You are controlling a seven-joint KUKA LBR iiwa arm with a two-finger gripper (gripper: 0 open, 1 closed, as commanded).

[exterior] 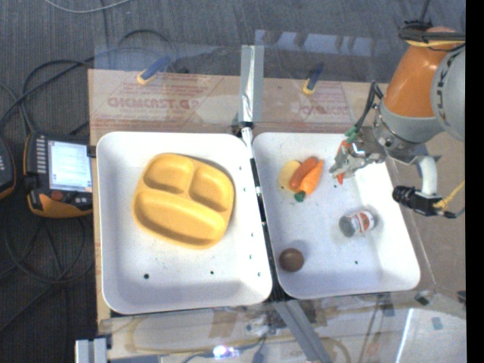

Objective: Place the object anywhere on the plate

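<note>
Carrot (307, 175) is lying in the right bin (393, 267), touching a yellow piece (288, 175) on its far-from-arm side, well apart from the yellow plate (184, 199) (a sectioned one, sitting in the left bin (121, 278)). Beside the carrot, toward the arm, the gripper (344, 161) is hovering; whether its jaws are spread or pressed together cannot be told. Nearer the camera than the carrot are lying a small can (358, 222) and a brown ball (291, 259).

1. There were two white bins: the left bin (121, 278) and the right bin (393, 271).
2. One yellow plate (184, 199).
3. One carrot (306, 176).
4. One can (357, 223).
5. One brown ball (291, 259).
6. One handheld screen (64, 174), at the left edge of the frame.
</note>
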